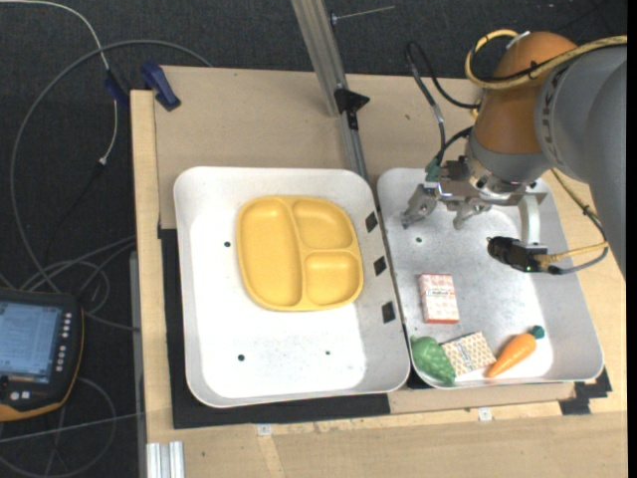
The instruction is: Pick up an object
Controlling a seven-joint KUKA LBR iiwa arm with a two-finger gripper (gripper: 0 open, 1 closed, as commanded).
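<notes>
Two shallow white bins side by side on a wooden worktop. In the left bin, a yellow divided plate, lying flat toward the far half. In the right bin, near the front edge: a small pink-and-white box at mid-bin, then a green toy vegetable at the front left corner, a patterned cracker packet touching it on the right, and a toy carrot just beside the packet, leafy end pointing to the far right. Above the far end of the right bin, the grey arm with its orange band. Below the band, the pincer, fingers spread apart and gripping nothing, well apart from the box and the toys. At the left edge, off the worktop, a handheld control screen amid cables.
</notes>
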